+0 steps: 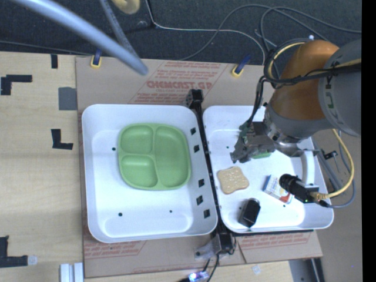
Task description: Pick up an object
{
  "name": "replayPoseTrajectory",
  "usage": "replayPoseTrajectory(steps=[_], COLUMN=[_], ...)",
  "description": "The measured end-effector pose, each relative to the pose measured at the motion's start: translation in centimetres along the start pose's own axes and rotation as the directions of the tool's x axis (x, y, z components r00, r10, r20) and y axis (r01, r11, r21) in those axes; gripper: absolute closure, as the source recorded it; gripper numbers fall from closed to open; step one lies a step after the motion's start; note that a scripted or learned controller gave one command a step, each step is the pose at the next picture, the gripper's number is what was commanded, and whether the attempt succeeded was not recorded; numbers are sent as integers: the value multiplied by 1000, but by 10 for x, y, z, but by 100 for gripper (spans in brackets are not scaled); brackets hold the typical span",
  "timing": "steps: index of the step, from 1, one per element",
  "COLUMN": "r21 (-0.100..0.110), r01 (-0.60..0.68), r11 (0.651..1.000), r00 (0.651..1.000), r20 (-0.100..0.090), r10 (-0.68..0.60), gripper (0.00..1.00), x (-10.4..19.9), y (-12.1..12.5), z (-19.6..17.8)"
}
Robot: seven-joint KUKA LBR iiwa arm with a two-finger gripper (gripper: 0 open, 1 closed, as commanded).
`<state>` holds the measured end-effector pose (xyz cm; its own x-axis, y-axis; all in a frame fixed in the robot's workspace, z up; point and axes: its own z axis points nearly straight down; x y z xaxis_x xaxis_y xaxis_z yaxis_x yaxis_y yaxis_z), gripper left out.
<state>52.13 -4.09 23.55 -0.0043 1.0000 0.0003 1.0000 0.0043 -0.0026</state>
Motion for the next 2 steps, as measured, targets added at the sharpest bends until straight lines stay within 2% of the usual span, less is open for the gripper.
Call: replayPoseTrajectory(steps=[2], r21=[-1], r01=[2], r11=[1000], r00=[1000], r20=[1], r10=[-2], gripper=[100], x=[99], y=[11], z=[7])
